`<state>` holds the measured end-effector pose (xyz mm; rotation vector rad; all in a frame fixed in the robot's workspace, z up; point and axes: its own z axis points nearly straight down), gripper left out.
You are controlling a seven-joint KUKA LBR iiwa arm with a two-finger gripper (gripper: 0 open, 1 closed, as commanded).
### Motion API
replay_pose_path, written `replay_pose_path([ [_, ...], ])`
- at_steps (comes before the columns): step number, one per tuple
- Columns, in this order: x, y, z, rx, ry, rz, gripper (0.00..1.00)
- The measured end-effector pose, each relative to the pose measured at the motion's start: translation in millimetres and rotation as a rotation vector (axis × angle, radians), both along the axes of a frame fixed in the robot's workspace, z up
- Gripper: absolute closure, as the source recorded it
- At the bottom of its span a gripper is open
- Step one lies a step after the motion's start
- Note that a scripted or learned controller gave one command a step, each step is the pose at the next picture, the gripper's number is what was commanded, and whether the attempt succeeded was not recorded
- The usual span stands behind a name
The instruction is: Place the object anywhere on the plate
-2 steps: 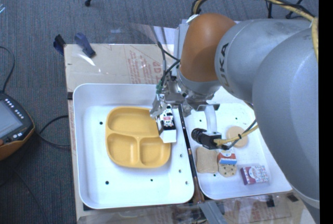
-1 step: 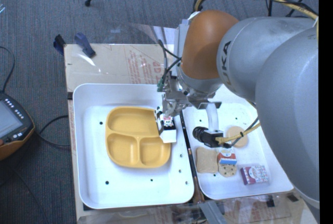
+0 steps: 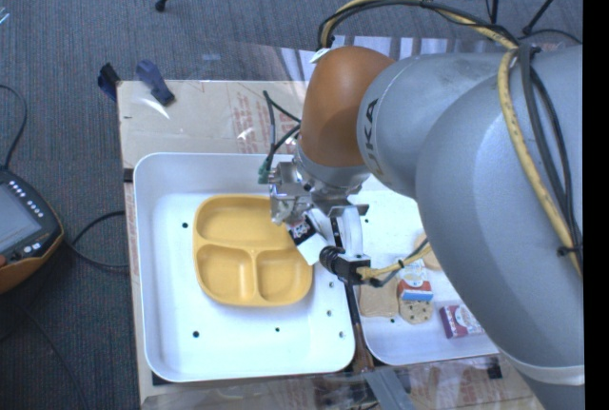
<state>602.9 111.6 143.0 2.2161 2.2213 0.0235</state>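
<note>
Looking down from the near edge: small objects [image 3: 419, 294] lie in the right bin [image 3: 400, 351], right of the yellow plate [image 3: 249, 248] — a tan flat piece, a small packet with a picture on it, a red-and-white carton further right. Which one is the task's object is not clear; nothing sits on the plate.

Plate rests in the left bin [image 3: 162, 303], three compartments, long axis running roughly near-to-far with a slight slant.

Gripper [image 3: 303, 220] hangs at the plate's right rim, between plate and the objects. Its ends are lost under the wrist clutter; whether it grips anything I cannot tell.

Judgement: the objects lie to the gripper's right and nearer; the plate just to its left. Any carry must cross the bin divider leftward.

Beyond the plate, the orange band [image 3: 333, 113] and grey arm [image 3: 476, 189].
</note>
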Motion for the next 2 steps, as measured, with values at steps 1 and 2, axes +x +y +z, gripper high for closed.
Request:
replay_pose_path([
  [1, 41.4, 18.4, -53.9, -0.005, 0.013, 0.000, 1.00],
  [2, 39.3, 25.3, -55.2, 0.005, 0.021, 0.004, 0.00],
])
